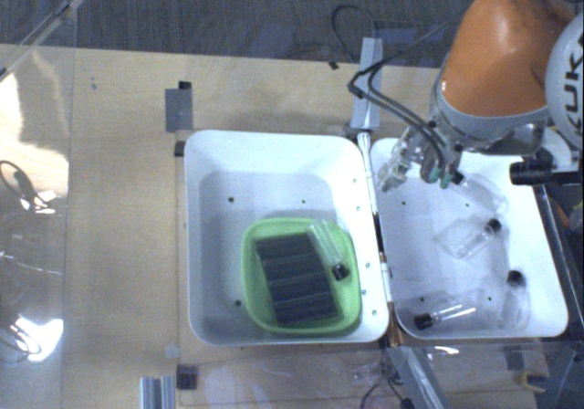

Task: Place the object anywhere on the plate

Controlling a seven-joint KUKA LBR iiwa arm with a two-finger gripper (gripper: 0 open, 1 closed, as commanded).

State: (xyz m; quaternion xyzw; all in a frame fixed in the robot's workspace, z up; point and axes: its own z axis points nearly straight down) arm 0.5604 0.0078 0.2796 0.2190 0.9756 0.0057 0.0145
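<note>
A green plate (252, 263) lies in the front half of the left bin (208, 206). On it rests a dark ridged block (294, 279). A clear vial with a black cap (329, 253) lies along the plate's right side, beside the block. My gripper (400, 172) hangs below the orange band of the arm, over the back left corner of the right bin (412, 256), apart from the plate. Nothing is visible in it.
The right bin holds three clear vials with black caps: one in the middle right (467, 237), one by the front wall (445, 314), one at the front right (516, 292). The arm's bulk (506, 51) covers that bin's back edge. A cable loops behind the bins.
</note>
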